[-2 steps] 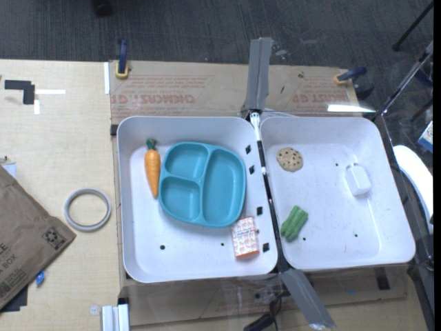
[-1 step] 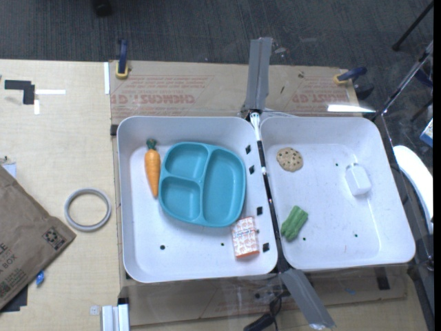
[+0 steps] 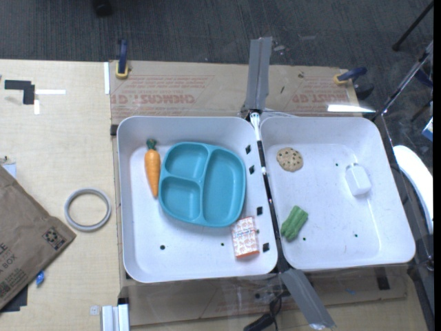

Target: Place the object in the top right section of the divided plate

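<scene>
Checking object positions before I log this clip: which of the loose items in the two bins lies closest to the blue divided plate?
The orange toy carrot, lying along the blue divided plate's left rim; the others lie farther off.

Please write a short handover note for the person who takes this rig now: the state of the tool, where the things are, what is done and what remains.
Tool: not visible in the camera view, state unknown.
Left bin: blue divided plate in the middle, all three sections bare. Carrot lies beside the plate's left edge. Small red-and-white packet lies just below the plate's lower right corner.
Right bin: cookie at upper left, green pea pod at lower left, white block toward the right.
Done: nothing placed yet.
Left: pick an object and put it in the plate's top right section. The task does not say which object.
</scene>
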Controlling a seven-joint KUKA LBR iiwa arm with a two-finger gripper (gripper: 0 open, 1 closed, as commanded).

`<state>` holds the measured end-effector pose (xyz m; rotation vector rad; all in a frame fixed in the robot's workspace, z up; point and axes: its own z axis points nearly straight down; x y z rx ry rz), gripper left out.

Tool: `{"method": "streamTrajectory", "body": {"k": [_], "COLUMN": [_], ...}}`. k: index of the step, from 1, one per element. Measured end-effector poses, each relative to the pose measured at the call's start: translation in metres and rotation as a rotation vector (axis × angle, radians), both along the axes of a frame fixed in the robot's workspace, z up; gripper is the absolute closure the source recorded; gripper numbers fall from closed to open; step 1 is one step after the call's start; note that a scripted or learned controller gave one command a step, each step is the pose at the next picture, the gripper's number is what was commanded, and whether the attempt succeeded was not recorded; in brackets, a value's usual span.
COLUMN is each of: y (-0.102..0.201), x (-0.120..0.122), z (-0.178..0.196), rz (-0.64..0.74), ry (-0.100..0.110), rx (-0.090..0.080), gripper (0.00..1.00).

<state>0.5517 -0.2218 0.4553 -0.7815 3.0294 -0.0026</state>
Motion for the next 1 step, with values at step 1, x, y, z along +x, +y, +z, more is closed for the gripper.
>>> {"method": "streamTrajectory", "body": {"k": [1], "y": [0.0002], "x": [0.0019], "z": [0.0091], "rz": [-0.002], "ry": [-0.005], "rx": [0.001], "gripper": [1.00]}}
